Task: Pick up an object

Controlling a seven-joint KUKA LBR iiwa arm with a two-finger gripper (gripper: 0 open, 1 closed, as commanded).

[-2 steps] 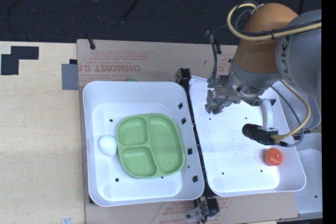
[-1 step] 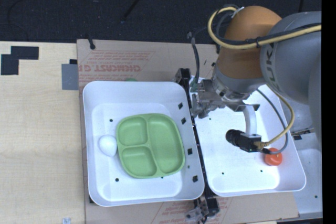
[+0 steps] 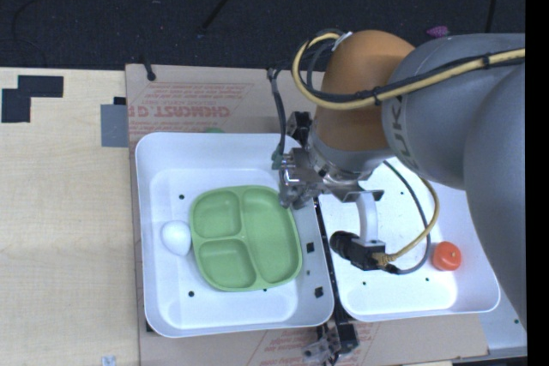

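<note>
Gripper (image 3: 292,184) sits low at the inner edge of the left bin (image 3: 154,184), right over the rim of the green divided plate (image 3: 244,237) — whether it is spread or closed I cannot tell. I'd pinch that raised rim squarely, lift slowly, and mind the white egg (image 3: 176,237) touching the plate's far side.

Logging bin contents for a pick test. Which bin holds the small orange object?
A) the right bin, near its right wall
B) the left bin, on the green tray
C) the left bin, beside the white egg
A: the small orange object lies on the right bin's floor, close to its right wall.
</note>
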